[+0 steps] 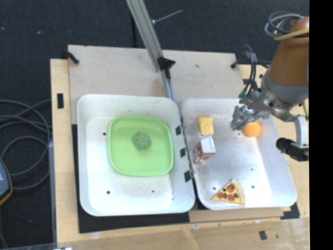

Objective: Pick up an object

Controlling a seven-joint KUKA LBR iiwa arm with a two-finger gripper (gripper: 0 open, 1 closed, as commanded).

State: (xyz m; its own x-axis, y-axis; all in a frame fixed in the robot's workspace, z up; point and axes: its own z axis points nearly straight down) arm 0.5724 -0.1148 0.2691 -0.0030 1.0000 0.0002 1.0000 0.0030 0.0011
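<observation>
Nearest to me, at the front of the right bin [270, 191], lies a toy pizza slice [228, 192], its crust turned toward the front wall and red spots showing on its yellow top. Further back in the same bin, close to the divide between the two bins, a small red-and-white carton [205, 149] sits tilted on its side, and just behind it rests a yellow block [205, 125], the two nearly touching. Toward the back right of this bin sits a small orange ball [253, 129], and the gripper [240, 120] hangs right beside it, on its left, low over the white floor. From where I stand the ball looks to be next to the gripper rather than inside it, and I cannot tell whether the fingers are spread or closed, since the dark metal runs together there. Above the gripper the grey arm [283, 90] rises to its orange band [290, 56], with cables looping off it. Over in the left bin [88, 139] a light green square plate [140, 146] lies flat near the middle, and a small round green lump with dark speckles [141, 140] sits on it, slightly back of centre. A grey metal pole [145, 27] slants up from between the bins at the back of the wooden bench [114, 66].
</observation>
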